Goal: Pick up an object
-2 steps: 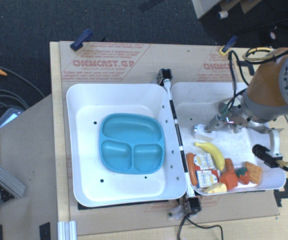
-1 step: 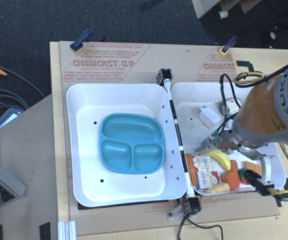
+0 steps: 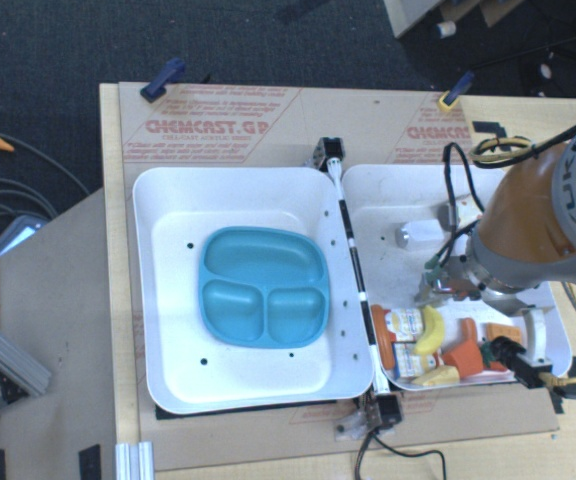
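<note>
Dark carpet surrounds the worktop (image 3: 268,113), a pale board carrying two white bins side by side. At nine o'clock sits the left bin (image 3: 158,268) with a blue divided plate (image 3: 264,286) inside. At three o'clock, the right bin (image 3: 388,193) holds a cluster toward five o'clock: a yellow banana (image 3: 429,333), an orange block (image 3: 463,353) and a small printed packet (image 3: 405,324). The arm (image 3: 533,213) hangs over that bin with the jaws (image 3: 438,286) just above the banana; whether they are spread or closed I cannot tell. Nothing looks lifted yet, so I judge the pick not yet done: grasp and raise remain.
</note>
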Robot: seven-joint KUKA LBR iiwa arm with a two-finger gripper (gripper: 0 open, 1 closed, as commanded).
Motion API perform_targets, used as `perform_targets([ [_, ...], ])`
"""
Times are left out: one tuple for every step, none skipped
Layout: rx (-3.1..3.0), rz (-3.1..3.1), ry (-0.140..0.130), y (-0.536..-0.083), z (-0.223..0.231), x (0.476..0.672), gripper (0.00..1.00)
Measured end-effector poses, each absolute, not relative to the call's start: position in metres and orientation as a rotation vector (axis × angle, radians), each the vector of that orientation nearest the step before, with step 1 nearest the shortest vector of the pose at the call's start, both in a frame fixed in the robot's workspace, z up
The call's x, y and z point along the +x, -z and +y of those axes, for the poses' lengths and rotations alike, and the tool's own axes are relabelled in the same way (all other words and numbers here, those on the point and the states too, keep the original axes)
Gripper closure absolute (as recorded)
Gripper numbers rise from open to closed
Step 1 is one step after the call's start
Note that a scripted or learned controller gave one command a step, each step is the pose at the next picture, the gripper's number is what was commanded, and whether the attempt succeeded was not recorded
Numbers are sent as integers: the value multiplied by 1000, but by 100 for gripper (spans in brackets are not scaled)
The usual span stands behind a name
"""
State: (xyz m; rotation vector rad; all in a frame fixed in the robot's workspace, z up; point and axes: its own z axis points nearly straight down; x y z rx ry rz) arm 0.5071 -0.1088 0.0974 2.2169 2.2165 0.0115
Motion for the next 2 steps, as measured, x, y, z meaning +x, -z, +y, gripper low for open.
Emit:
perform_targets([
  [2220,2223,-1,-198,-74,534,100],
  [2221,2220,1,-244,-160,503,100],
])
